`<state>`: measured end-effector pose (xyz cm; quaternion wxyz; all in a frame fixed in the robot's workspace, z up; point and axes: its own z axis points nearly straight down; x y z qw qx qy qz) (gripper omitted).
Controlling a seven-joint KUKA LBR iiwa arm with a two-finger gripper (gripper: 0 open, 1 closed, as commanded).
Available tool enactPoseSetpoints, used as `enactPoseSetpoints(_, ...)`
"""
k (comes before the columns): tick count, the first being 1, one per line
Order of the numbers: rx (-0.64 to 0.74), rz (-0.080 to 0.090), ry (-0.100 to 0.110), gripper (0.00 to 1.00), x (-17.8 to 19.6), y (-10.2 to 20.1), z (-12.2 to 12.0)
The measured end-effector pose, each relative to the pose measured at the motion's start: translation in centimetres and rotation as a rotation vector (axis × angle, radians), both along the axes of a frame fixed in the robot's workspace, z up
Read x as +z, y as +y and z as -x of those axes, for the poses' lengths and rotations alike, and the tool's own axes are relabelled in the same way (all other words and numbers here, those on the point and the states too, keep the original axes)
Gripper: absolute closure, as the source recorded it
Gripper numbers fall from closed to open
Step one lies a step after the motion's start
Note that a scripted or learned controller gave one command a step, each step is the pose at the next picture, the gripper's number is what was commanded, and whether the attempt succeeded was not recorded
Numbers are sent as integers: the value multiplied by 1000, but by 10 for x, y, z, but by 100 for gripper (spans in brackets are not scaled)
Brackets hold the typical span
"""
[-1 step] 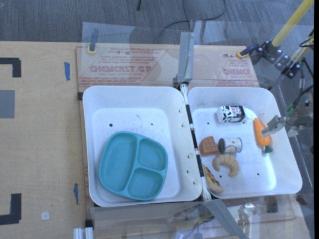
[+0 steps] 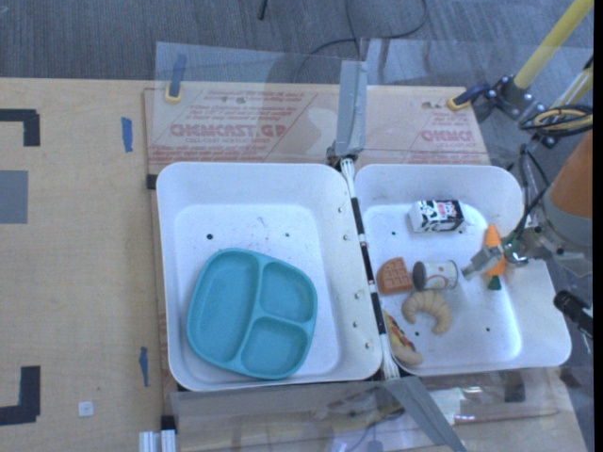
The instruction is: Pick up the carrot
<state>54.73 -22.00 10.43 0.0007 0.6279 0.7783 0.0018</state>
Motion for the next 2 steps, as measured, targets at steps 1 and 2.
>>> enactPoseSetpoints(1,-6,3,-3,100,10,-3,0)
enactPoseSetpoints(2,25,4,0,100,107,15,-8)
